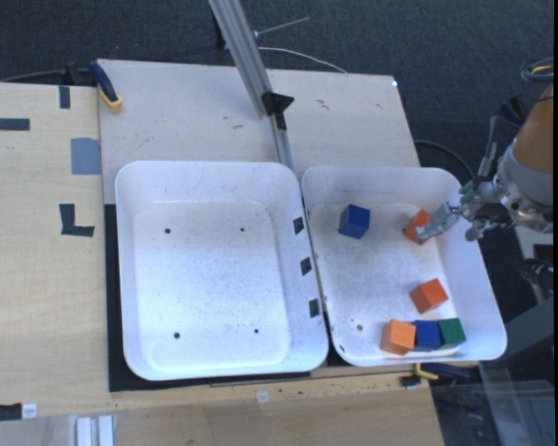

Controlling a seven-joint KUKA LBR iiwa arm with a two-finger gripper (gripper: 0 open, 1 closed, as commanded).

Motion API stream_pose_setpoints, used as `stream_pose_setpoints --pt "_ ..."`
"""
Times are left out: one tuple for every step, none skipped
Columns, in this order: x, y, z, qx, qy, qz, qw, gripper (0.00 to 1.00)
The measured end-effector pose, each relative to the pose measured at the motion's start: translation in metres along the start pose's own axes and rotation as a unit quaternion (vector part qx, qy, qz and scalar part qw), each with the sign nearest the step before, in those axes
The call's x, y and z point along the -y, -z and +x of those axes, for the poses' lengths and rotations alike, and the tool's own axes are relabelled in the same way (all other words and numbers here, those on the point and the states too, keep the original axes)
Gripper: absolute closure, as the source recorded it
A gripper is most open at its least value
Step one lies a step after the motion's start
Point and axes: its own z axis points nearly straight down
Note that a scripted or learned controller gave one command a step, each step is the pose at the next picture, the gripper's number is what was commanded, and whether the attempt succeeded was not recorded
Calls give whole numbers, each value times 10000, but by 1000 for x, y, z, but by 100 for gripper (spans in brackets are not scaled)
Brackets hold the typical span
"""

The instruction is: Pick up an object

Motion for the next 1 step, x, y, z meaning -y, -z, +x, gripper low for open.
stream_pose_setpoints --pt "-29 -110 73 -17 16 35 10000 0"
